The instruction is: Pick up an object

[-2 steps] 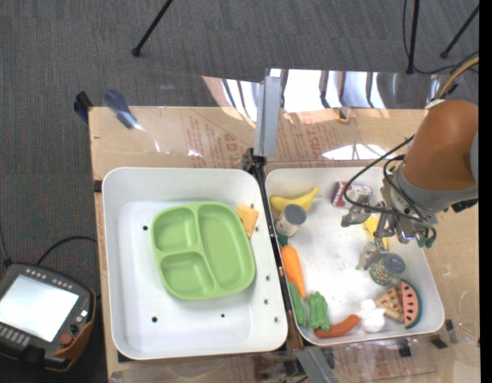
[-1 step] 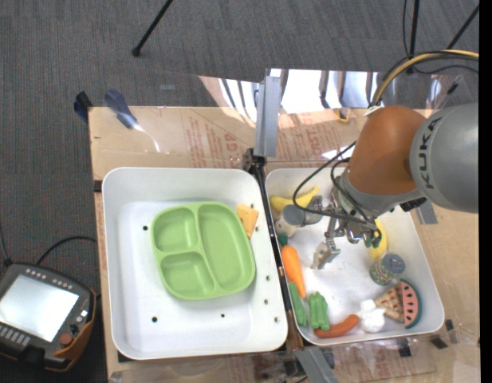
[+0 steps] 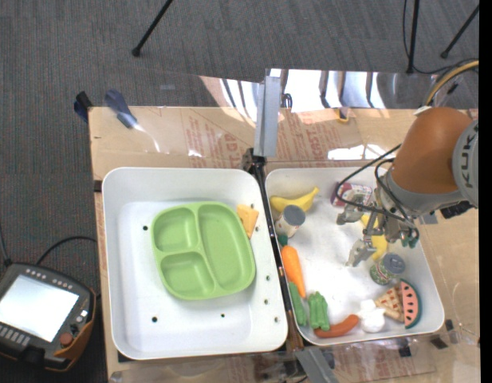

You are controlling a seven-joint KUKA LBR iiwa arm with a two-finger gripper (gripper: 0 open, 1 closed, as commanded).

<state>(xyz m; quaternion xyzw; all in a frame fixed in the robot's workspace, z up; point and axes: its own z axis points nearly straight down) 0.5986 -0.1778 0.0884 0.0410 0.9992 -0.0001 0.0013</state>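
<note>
Gripper (image 3: 365,250): fingers spread, grasping nothing; low in the right bin (image 3: 433,290)
Nearest items: small can (image 3: 387,268) just beside; watermelon slice (image 3: 402,302) nearby
Left bin (image 3: 126,294): green divided plate (image 3: 202,250)

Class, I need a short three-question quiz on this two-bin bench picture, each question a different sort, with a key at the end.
1. True or false: the green divided plate lies in the left bin.
2. Which toy lies nearest the right bin's near right corner? A. banana B. watermelon slice C. carrot
3. Fill in: the gripper hangs above the ______ bin.

Key: 1 true; 2 B; 3 right.
</note>
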